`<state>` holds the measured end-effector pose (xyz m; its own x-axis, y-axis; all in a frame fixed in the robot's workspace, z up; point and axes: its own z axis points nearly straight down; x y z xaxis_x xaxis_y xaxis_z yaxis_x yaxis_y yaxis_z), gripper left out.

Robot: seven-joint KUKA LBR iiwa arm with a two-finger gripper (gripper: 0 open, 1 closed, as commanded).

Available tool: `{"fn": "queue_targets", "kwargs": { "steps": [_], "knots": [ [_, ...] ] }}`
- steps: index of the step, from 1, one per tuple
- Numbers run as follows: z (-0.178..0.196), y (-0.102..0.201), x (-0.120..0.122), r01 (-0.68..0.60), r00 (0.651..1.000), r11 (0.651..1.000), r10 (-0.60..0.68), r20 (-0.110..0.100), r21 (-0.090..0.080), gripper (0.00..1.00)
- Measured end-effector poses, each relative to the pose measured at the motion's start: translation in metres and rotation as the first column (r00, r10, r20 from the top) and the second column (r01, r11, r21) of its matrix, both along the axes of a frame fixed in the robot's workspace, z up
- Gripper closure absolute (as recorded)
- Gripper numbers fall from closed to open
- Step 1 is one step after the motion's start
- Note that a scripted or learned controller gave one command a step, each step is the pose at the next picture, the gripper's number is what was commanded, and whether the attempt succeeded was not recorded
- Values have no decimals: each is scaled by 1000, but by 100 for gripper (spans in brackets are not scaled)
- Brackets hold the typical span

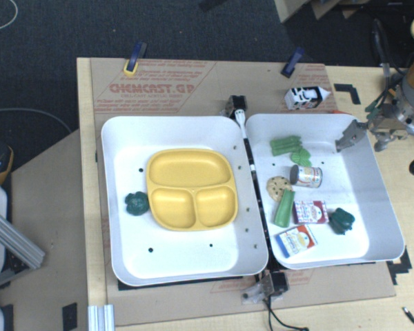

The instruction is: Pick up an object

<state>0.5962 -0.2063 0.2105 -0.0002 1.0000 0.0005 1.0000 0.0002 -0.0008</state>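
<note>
Where the objects lie: all loose pickable items but one sit in the right bin (pixel 372 185), clustered in its left half.
Cluster, top to bottom: green ridged piece (pixel 286 145), small green lump (pixel 301 157), tin can (pixel 307 176) on its side, cookie (pixel 277 185), long green stick (pixel 284 207), red-and-white packet (pixel 310 212), blue-edged carton (pixel 295 241) at the near edge.
Outlier: dark green pepper-like toy (pixel 341 220), just right of the red packet.
Crowding: can, cookie, stick and packet touch or nearly touch; carton lies just below the stick's lower end.
End effector (pixel 350 138): at the right bin's far right corner, above the rim, well apart from the cluster; grips nothing; cannot tell if open or closed.
Left bin (pixel 124 247): holds a yellow divided plate (pixel 191 187) at centre and a dark green toy (pixel 136 203) touching the plate's left edge.
Surface (pixel 159 88): a black-and-white carton (pixel 306 97) stands beyond the right bin; blue clamps (pixel 134 58) at the far edge.
</note>
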Motion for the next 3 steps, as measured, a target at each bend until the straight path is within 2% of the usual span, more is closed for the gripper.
{"fn": "queue_targets", "kwargs": {
  "steps": [1,2,3],
  "knots": [
    [-47,2,-9,0,1000,1000,0,-6,2,0],
    [-99,10,-4,1,1000,1000,-1,9,0,0],
    [-124,11,-2,-3,1000,1000,3,5,-1,0]
  ]
}}
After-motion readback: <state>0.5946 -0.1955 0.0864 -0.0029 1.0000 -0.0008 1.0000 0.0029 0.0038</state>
